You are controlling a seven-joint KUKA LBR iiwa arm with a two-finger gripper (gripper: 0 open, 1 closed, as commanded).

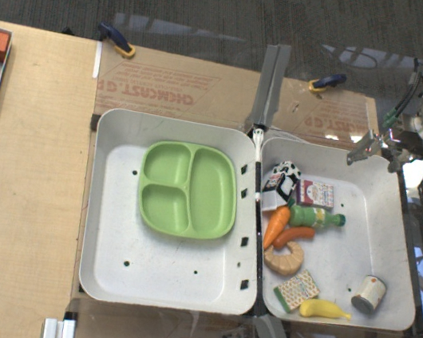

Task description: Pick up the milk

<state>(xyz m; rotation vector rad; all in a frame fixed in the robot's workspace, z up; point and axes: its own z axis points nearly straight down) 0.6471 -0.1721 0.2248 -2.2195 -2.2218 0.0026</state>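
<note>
Hand (383,144) hovers over the right bin's (406,239) far rim, holding nothing; opening unclear.

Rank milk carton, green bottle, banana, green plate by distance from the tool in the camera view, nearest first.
From the tool, above the right bin's far right corner:
1. Milk carton, far left of the right bin.
2. Green bottle, middle of that bin. Close to the milk carton; the order is tentative.
3. Banana, near edge of that bin.
4. Green plate, in the left bin.

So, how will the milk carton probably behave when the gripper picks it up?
The milk carton looks small and boxy, so probably light and fairly stiff. It leans against the pink box and the bin divider, so it may tip or slide if nudged.
</note>
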